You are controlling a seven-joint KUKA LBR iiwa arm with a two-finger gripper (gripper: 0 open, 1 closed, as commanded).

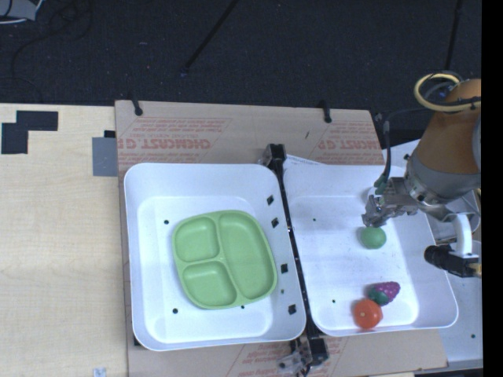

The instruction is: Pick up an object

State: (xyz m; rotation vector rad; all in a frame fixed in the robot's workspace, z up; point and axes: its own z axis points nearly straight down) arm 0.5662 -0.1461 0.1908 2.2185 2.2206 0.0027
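A pale green ball point(373, 237) lies on the floor of the right bin point(330, 234), toward its right side. My gripper point(377, 213) hangs just above the ball's upper edge, fingers pointing down at it; the ball is below the fingertips, not between them. At the bin's front right sit a red-orange round object point(366, 313) and a purple object with a green patch point(385, 292), touching each other. The left bin holds a green divided plate point(224, 258).
The left bin point(149, 210) and right bin meet along a black-clipped divider point(287, 242). The arm's orange band and grey wrist point(448, 151) overhang the right bin's right wall. Cardboard point(236, 136) lies under both bins.
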